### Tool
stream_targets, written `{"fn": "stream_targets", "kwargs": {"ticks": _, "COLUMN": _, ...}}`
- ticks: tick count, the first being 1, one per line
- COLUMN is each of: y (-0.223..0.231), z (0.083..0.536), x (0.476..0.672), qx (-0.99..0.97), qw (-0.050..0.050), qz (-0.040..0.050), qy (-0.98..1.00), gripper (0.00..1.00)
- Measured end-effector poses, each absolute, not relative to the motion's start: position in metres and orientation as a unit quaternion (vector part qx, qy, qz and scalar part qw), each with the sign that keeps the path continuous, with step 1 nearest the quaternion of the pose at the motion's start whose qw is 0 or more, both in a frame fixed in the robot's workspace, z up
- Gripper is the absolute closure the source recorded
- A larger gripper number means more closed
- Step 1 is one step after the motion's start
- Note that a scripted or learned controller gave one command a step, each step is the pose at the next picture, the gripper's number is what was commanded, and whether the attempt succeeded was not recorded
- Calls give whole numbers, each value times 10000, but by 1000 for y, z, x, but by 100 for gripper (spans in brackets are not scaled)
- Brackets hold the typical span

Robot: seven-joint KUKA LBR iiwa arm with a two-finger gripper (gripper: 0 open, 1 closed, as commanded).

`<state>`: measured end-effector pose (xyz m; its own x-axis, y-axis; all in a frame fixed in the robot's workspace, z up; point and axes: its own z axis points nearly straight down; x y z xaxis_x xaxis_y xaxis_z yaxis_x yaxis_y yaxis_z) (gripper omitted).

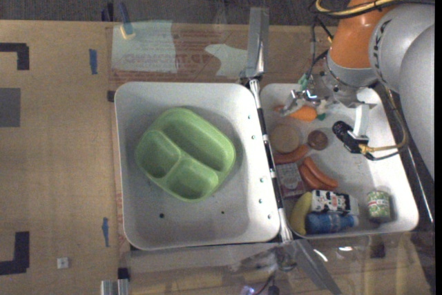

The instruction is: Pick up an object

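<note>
White plastic makes up both shallow bins on the bench: the left bin (131,217) carries a green divided plate (185,153) lying at a slant near its middle, and the right bin (400,207) holds a scatter of small things. The grey arm (407,45), with its orange band (356,31) above the wrist, reaches in from the right and bends down over the far left corner of the right bin. Its gripper (304,99) sits low there, just beside or touching a small orange piece (302,112), perhaps a toy carrot; how wide the gripper stands, and whether it has hold of that piece, cannot be told from this slant. Nearer than the orange piece lie a tan round disc (284,138) and a smaller brown round thing (318,139), close together. Nearer again, two orange sausage-like pieces (316,175) lie at a slant by the bin's left wall. Along the near edge sit a yellow banana-like piece (299,212), a small black-and-white carton (329,201) touching a blue bottle (330,222) lying on its side, and, well apart to the right, a green can (378,205) standing upright. A black cable end (347,137) hangs from the wrist over the bin's middle.
</note>
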<state>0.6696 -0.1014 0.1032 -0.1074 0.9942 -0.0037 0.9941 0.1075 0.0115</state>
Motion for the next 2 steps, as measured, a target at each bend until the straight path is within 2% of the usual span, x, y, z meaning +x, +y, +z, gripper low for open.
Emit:
{"fn": "stream_targets", "kwargs": {"ticks": 1, "y": -106, "z": 116, "x": 668, "qx": 6683, "qw": 51, "qz": -16, "qy": 7438, "gripper": 100}}
{"fn": "stream_targets", "kwargs": {"ticks": 2, "y": -49, "z": 247, "x": 668, "qx": 6558, "qw": 17, "qz": 9, "qy": 7549, "gripper": 100}}
